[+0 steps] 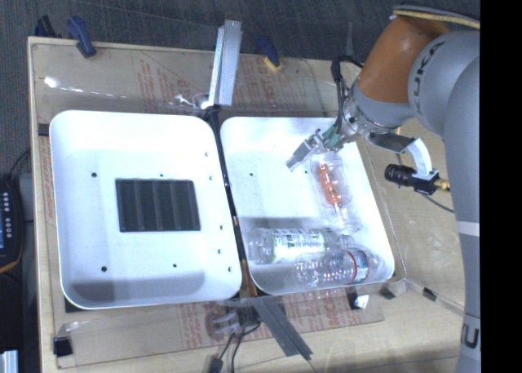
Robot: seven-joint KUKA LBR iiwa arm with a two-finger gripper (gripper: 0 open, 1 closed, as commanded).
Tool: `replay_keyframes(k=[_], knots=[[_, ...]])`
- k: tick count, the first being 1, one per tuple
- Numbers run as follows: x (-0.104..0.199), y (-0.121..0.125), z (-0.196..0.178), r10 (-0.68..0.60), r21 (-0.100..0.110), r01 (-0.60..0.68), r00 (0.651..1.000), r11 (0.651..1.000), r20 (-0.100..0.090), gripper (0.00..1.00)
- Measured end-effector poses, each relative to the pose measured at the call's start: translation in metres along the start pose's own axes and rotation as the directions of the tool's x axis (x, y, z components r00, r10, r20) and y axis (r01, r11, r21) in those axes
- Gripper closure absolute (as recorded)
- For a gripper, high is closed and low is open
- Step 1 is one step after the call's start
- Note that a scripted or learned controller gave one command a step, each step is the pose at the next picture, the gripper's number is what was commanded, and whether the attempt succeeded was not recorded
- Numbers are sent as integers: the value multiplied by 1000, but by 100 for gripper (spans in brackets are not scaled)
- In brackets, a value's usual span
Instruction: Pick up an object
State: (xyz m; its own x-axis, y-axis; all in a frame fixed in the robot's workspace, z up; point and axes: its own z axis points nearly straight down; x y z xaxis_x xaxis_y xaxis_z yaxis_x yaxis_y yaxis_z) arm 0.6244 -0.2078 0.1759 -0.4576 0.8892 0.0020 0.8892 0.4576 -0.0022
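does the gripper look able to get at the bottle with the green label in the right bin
Probably yes. The gripper hangs over the right bin, and the green-label bottle lies on its side with open top access. A second clear bottle crowds its near side.

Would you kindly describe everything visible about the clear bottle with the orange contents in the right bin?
The clear bottle with orange contents looks like transparent plastic, with an orange patch showing through its middle. It lies on its side on the right bin floor near the right wall, its length running from near the gripper down toward the two other clear bottles along the near wall. Its lower end appears to reach them. Whether the gripper touches it is unclear.
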Motion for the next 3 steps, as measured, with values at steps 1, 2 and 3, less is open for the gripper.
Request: replay_keyframes(k=[1,2,3], knots=[[1,-2,12,-42,0,42,999,999,1,0],[18,-37,41,-24,-1,24,1000,1000,2,0],[23,-52,4,32,-2,-32,999,999,4,0]])
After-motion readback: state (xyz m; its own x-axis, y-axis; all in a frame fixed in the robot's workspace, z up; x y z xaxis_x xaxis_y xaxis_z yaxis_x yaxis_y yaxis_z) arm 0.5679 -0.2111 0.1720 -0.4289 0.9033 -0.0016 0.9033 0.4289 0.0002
